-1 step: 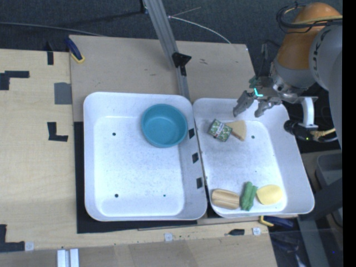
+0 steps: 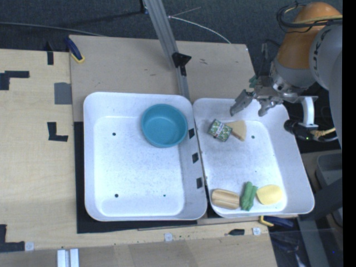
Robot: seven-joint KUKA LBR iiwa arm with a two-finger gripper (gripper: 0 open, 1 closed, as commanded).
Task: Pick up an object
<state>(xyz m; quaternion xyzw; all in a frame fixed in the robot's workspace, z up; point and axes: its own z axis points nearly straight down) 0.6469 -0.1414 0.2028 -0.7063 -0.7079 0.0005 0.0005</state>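
My gripper hangs open over the far edge of the right bin, its two fingers spread with nothing between them. Just below and left of it lie a small green can and a tan wedge, touching each other. At the near end of the same bin rest a tan bread-like roll, a green vegetable and a yellow lemon-like piece. A blue bowl sits at the far right of the left bin.
A slanted metal pole rises from the bench behind the bins, near the divide between them. The bins' raised rims meet in the middle. Cables and dark fittings crowd the right side by the arm.
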